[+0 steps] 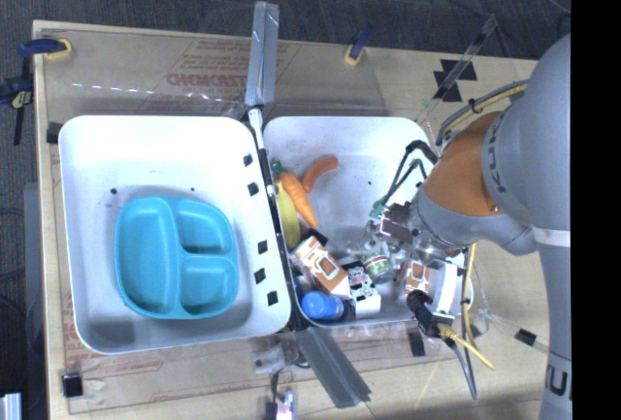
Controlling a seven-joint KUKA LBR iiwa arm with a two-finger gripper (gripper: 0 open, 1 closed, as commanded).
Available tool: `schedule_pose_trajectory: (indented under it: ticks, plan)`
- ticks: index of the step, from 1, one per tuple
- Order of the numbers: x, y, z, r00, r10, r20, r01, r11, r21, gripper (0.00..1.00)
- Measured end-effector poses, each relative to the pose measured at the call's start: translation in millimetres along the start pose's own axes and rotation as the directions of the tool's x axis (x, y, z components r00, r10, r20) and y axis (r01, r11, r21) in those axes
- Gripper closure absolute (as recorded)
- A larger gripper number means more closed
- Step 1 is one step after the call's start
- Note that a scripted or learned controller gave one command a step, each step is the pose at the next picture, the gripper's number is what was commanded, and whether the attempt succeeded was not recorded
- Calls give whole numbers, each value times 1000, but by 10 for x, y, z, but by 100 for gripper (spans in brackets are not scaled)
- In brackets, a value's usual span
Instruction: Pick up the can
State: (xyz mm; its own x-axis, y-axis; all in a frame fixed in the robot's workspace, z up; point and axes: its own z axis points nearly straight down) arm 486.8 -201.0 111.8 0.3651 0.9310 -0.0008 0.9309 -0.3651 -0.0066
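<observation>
The can (375,266), small with a green and white label, lies in the lower middle of the right bin (340,132). My gripper (396,243) is low in that bin, just right of the can and over it, reaching in from the right under the orange band of the arm (464,180). The wrist body and cables hide its tips. I see nothing lifted off the bin floor.
The right bin also holds two carrots (303,200) (320,168), a yellow banana (287,222), an orange and white carton (318,263), a blue round thing (325,308) and a small dark box (361,287), crowded left of the can. A blue divided plate (177,255) lies in the left bin (87,146).
</observation>
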Motion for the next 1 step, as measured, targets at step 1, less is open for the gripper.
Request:
schedule_pose_trajectory:
  ticks: [1]
  plan:
    - [604,234,-1137,984,176,-2,-176,984,-2,100]
